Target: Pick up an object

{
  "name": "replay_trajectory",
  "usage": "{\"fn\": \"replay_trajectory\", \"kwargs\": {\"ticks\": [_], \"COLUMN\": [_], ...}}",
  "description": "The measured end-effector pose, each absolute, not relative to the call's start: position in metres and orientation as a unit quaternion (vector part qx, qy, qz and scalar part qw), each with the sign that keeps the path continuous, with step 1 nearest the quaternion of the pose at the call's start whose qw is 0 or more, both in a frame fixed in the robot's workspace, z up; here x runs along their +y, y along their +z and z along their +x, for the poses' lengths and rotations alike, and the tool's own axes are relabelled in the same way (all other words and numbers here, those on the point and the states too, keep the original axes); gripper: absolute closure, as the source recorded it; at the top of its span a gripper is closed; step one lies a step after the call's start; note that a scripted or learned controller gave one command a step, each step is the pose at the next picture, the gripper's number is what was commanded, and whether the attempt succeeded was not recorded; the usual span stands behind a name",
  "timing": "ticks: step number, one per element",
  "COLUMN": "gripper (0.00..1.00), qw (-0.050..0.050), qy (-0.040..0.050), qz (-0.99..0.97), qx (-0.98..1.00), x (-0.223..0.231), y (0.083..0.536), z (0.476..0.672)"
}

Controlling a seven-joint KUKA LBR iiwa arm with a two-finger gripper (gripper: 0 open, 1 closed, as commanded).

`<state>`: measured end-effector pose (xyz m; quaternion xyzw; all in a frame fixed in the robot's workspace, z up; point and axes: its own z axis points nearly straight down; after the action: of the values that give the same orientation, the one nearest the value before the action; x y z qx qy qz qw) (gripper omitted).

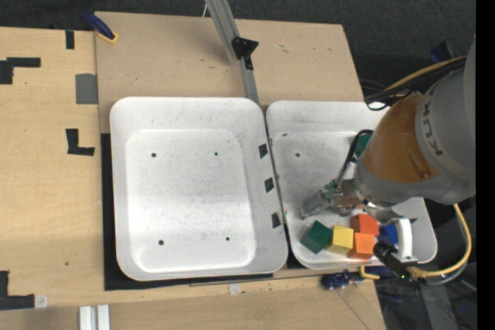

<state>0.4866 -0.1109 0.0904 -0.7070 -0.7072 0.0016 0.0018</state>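
Note:
Several small blocks lie clustered at the near edge of the right bin (pixel 309 124): a green block (pixel 315 236), a yellow block (pixel 342 237), an orange block (pixel 363 244) and a red-orange block (pixel 365 225) just behind it. A blue piece (pixel 389 231) lies to their right. My gripper (pixel 319 202) hangs low inside the right bin, just behind and above the green and yellow blocks. The grey and orange wrist covers the bin's right half. I see nothing held in the gripper.
The left bin (pixel 128 166) sits beside the right one, and their rims meet in the middle. A slanted metal pole (pixel 220 0) runs from the top down to the gap between the bins. Cables (pixel 433 268) loop at the right bench edge.

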Motion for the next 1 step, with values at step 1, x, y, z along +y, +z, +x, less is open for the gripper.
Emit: {"fn": "replay_trajectory", "kwargs": {"ticks": [1], "gripper": [1.00], "qw": [0.003], "qy": [0.0012], "qz": [-0.706], "qx": [-0.708], "x": [-0.1099], "y": [0.1008], "z": [0.4867]}}
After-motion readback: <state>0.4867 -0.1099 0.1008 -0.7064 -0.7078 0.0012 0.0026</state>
